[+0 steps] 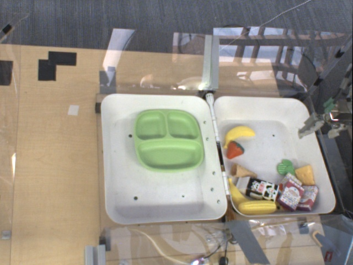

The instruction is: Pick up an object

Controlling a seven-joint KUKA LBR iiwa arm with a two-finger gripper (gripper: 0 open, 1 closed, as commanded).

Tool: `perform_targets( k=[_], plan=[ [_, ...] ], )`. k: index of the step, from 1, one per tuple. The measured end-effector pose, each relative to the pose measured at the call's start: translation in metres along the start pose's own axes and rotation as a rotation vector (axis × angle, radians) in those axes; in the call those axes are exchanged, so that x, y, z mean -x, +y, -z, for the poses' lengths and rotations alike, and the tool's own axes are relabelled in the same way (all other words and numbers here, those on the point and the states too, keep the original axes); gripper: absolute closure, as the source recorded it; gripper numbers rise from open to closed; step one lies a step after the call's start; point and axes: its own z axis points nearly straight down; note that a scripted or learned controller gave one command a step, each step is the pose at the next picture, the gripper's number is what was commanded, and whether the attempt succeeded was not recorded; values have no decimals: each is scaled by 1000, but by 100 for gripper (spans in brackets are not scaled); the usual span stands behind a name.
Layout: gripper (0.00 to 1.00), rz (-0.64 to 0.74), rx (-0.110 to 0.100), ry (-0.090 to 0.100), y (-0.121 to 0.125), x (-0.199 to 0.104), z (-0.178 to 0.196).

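Note:
The right bin (pixel 287 106) holds several toy foods. A yellow banana (pixel 240 133) lies beside a red strawberry (pixel 235 149) near its left wall. A green piece (pixel 285 167) and an orange wedge (pixel 305 174) lie further right. Along the near wall are a black-and-white carton (pixel 261 189), a second yellow banana (pixel 255 207) and red-pink packets (pixel 298 196). My gripper (pixel 322 128) hangs at the bin's right rim, above and right of the items. Its grey fingers stand apart, open, with nothing between them.
The left bin (pixel 118 192) holds a green divided plate (pixel 168 139) at its middle. A metal divider (pixel 217 142) separates the two bins. Clear panels and a metal frame (pixel 276 48) stand behind the bins. Wooden bench top (pixel 49 164) extends to the left.

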Motion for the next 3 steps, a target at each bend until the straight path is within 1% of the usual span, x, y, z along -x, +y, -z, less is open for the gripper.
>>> perform_targets(
  k=[1,2,3],
  plan=[
    [0,126,0,1,51,-27,-80],
    [0,235,-1,1,-47,-24,-164],
    [0,-6,20,-5,24,-53,-171]
  ],
)
